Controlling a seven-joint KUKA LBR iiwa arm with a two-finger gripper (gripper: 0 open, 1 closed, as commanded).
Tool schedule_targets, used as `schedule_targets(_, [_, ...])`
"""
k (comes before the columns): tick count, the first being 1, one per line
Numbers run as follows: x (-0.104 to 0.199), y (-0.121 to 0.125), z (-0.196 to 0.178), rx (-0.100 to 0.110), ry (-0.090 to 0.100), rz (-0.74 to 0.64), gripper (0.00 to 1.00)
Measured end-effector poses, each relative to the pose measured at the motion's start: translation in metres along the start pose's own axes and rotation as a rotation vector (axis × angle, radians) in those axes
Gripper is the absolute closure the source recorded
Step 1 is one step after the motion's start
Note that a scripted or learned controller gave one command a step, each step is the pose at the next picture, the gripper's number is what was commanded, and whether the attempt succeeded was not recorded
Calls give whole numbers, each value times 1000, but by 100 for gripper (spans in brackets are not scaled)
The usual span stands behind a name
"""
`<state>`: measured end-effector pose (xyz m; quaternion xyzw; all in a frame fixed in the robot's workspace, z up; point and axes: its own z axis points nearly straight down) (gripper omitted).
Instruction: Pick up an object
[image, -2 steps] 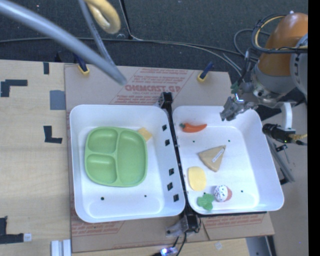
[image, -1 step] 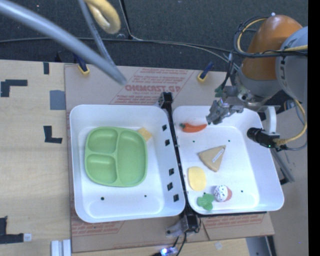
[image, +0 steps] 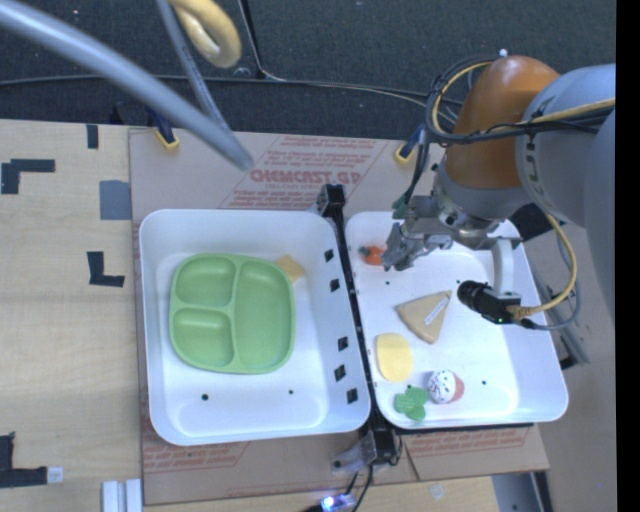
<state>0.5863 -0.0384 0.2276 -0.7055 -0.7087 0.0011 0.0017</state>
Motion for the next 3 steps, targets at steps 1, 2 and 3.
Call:
schedule_targets(1, [58,-26,-1,0,0,-2,100])
schedule_targets(2, [96,-50,6,0,-1,1,100])
schedule_targets(3, [136,-68,11,0,-1,0,100])
